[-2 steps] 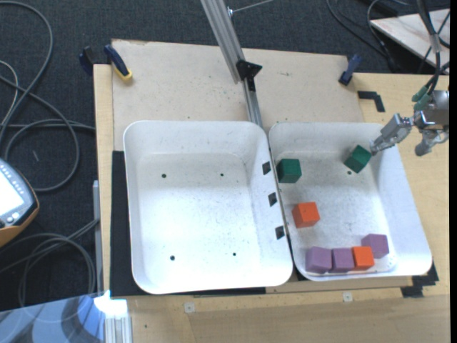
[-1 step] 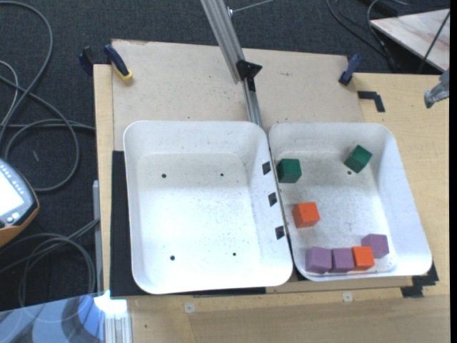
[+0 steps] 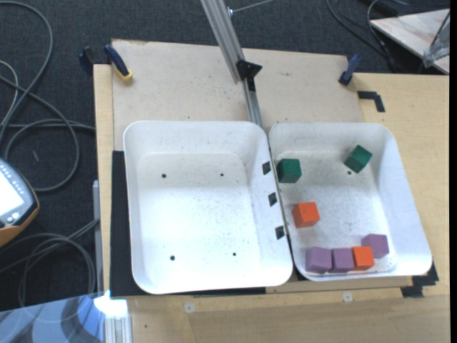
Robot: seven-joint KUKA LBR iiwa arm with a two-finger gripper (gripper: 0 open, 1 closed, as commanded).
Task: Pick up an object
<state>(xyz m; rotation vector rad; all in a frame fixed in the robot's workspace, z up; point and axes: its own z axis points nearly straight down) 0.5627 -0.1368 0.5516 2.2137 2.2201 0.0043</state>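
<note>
Two white bins side by side on a tan board: left bin (image 3: 193, 213), right bin (image 3: 335, 202), rims touching along the shared edge.

Contents of the right bin:
- Green cube (image 3: 288, 170) at the upper left, just beside the wall shared with the left bin.
- Second green cube (image 3: 358, 158) at the upper right, turned at an angle, well apart from the first.
- Orange cube (image 3: 305, 214) near mid-left, below the first green cube, standing alone.
- Row along the near wall: purple cube (image 3: 319, 259), second purple cube (image 3: 343, 259) and small orange cube (image 3: 363, 257), touching one another.
- Third purple cube (image 3: 376, 245) just above and right of the small orange cube, touching it.

Three black clips (image 3: 272, 199) spaced along the shared edge.

Metal pole (image 3: 227, 38) slanting down from the top to the board behind the junction of the bins. Blue clamp (image 3: 118, 61) at the far left corner of the board, another blue clamp (image 3: 349, 70) at the far right.

Gripper condition, open or closed: cannot tell. Position of any cube relative to the gripper: cannot tell. All seven cubes resting on the bin floor.
</note>
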